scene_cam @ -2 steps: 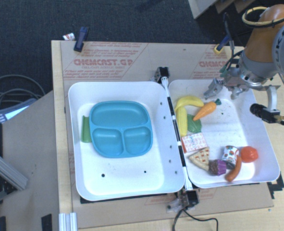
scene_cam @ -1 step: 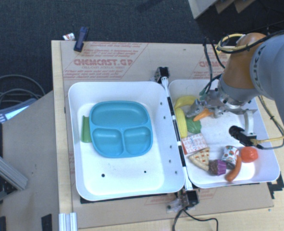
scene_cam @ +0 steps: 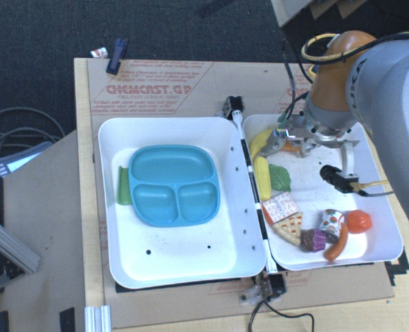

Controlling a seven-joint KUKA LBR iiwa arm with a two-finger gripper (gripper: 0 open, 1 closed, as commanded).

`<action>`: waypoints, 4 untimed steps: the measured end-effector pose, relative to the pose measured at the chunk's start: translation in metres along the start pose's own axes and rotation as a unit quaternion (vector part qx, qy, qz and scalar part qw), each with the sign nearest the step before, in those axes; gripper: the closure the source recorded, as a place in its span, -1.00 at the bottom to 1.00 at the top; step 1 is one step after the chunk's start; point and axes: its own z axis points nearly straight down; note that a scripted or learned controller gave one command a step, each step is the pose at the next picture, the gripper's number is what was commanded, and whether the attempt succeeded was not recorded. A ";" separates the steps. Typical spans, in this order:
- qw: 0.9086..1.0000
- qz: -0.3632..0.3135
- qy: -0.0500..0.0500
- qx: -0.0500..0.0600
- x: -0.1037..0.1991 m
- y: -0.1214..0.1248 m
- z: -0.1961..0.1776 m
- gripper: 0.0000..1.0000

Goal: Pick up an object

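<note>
Camera view looks down on a bench [scene_cam: 93, 185] with two shallow white bins side by side. On the far left edge of the bench top lies a small blue clip [scene_cam: 116, 55], above the printed red lettering. The left bin [scene_cam: 121, 254] holds a blue divided plate [scene_cam: 173, 184] with three compartments, and a green flat piece [scene_cam: 124, 185] shows from under the plate's left edge.

The right bin [scene_cam: 384, 244] holds the toy food. Along its left wall lies a yellow banana [scene_cam: 259, 144], and just below it a yellow corn cob [scene_cam: 262, 177], with a green leaf-like piece [scene_cam: 280, 178] touching the corn on its right. Lower there is a red-and-white checked block [scene_cam: 280, 207] and below it a pizza slice [scene_cam: 288, 227]. Near the bottom right of this bin are a purple piece [scene_cam: 313, 240], a small printed can [scene_cam: 331, 220], a brown sausage [scene_cam: 338, 244] and an orange-red tomato-like ball [scene_cam: 358, 220], all close together.

The arm [scene_cam: 391, 88] comes from the right, with its orange band [scene_cam: 335, 64] above the wrist. The gripper [scene_cam: 291, 140] is low over the upper part of the right bin, just beside the banana. If it is released or closed on something, I cannot tell, because the wrist hides it.
</note>
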 end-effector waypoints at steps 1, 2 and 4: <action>1.000 -0.002 -0.001 0.014 0.001 0.010 0.000 -1.00; 1.000 0.001 0.001 -0.003 -0.009 -0.111 -0.001 -1.00; 1.000 0.000 0.001 -0.003 0.006 -0.078 0.000 -1.00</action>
